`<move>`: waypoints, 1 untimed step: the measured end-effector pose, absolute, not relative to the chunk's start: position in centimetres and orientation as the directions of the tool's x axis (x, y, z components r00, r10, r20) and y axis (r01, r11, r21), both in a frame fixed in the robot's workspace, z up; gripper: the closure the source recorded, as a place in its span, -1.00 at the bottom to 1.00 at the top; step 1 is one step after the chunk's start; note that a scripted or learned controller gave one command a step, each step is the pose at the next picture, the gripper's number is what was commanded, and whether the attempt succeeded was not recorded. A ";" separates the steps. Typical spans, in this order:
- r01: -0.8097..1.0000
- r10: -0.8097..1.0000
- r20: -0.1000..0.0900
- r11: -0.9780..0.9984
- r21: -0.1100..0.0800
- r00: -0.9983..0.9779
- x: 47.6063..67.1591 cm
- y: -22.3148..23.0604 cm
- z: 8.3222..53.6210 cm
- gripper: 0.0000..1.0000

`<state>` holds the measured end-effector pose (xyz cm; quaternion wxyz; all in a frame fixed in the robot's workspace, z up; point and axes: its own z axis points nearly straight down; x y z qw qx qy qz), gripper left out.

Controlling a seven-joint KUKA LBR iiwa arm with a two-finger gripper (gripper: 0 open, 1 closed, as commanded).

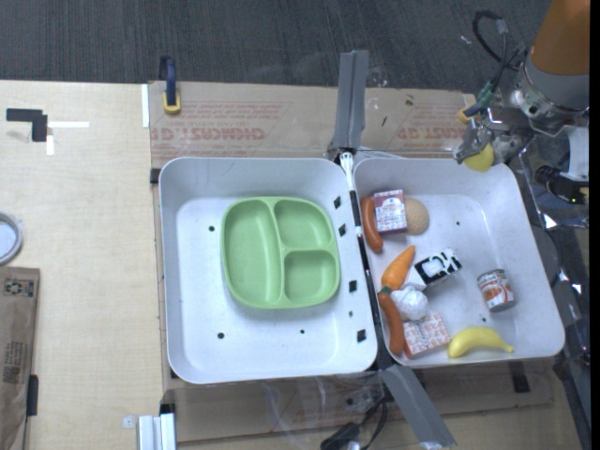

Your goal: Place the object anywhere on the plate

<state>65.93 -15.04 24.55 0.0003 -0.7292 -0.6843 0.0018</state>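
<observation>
Lemon-yellow object (pixel 479 158) is up at the pincer (pixel 477 148), at the far right corner of the right bin (pixel 525 214), over the rim. It looks pinched between the fingers, but only a small rounded yellow lump shows below them, so I can't tell its long axis or which way it points.

Plate (pixel 279 251) is green, three compartments, sitting roughly centred in the left bin (pixel 183 279). Its two small compartments face the divider between bins; the big one faces left. Plate and yellow object are well apart, with the whole right bin's width between them.

Arm (pixel 562 26) enters top right, orange band visible, cables looping beside the wrist.

Right bin contents:
- banana (pixel 479 343) near the front edge, long axis roughly left-right, tip pointing right
- can (pixel 495 290) just above the banana, tilted
- carrot (pixel 398 265) lying diagonally, thin end down-left
- sausage (pixel 372 225) along the left wall
- red snack box (pixel 388 211) with a round tan piece (pixel 415 217) just beside it
- black-and-white item (pixel 438 266) mid-bin

Bench (pixel 75 204) is pale wood; blue clamp (pixel 169 84) at the back.
</observation>
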 end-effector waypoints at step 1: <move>0.991 0.991 0.000 0.134 -0.005 -0.134 65.1 -6.8 21.0 1.00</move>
